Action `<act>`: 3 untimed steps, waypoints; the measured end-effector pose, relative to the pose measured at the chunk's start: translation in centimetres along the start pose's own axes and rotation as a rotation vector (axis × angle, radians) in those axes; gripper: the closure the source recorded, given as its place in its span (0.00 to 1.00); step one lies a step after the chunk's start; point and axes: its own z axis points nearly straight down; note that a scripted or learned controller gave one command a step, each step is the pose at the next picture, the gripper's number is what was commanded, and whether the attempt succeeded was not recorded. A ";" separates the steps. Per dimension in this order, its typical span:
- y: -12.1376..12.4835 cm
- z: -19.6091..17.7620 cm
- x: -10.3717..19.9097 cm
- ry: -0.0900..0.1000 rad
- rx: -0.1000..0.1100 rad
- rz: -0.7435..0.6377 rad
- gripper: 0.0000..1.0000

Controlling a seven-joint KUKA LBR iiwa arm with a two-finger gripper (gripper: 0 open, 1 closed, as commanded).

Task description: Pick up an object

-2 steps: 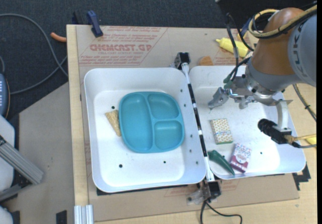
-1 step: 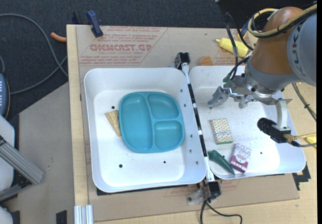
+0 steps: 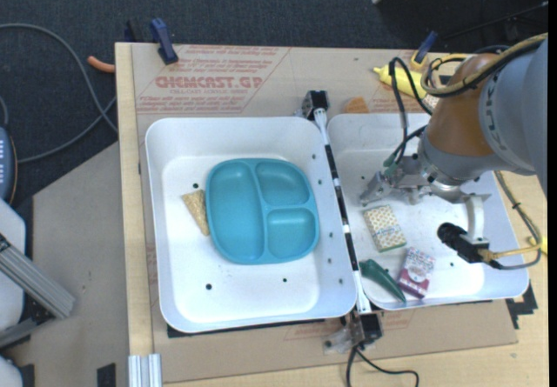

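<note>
My gripper (image 3: 376, 189) hangs low over the left part of the right bin (image 3: 487, 285), close to the bin floor. Just below it lies a small patterned beige block (image 3: 384, 227), apart from the gripper. Nearer the front edge of that bin are a dark green object (image 3: 381, 278) and a pink and purple packet (image 3: 416, 271). Nothing shows in the gripper's grasp.
The left bin (image 3: 174, 290) holds a teal divided plate (image 3: 261, 209) with a tan cracker-like piece (image 3: 196, 205) tucked under its left edge. A black divider rail (image 3: 335, 194) separates the bins. A yellow object (image 3: 389, 76) lies on the bench behind the right bin.
</note>
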 end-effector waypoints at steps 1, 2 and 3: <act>-0.9 0.3 0.6 0.001 0.000 0.000 0.00; -0.9 -0.7 0.6 0.001 -0.002 0.000 1.00; -0.9 -0.7 0.6 0.001 -0.001 0.000 0.00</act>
